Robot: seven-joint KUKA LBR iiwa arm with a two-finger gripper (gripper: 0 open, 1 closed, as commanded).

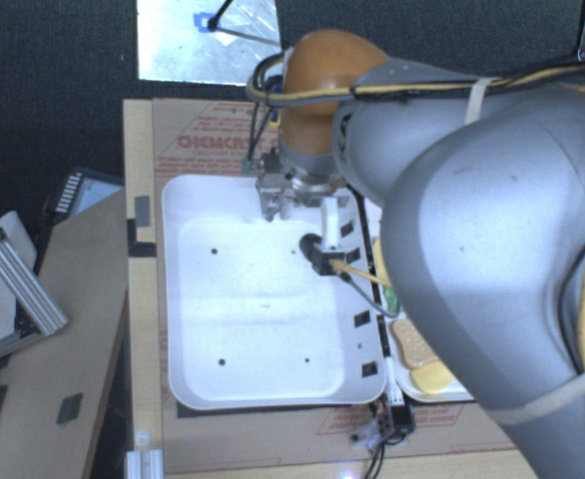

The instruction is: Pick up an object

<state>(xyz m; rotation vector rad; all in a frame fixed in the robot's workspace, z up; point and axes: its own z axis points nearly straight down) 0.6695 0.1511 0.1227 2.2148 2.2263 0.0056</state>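
Grey metal tool [291,200] hangs over the left bin's [203,367] far edge; its spread cannot be told.

gripper [294,203]: over the far edge of the left bin [203,297], near its far-right corner
left bin: spreads toward the camera and left of the fingers
right bin [442,395]: right of the fingers, mostly under the arm [492,238]
objects [420,359]: in right bin's near end, near-right of the fingers
cardboard sheet [143,267]: under both bins
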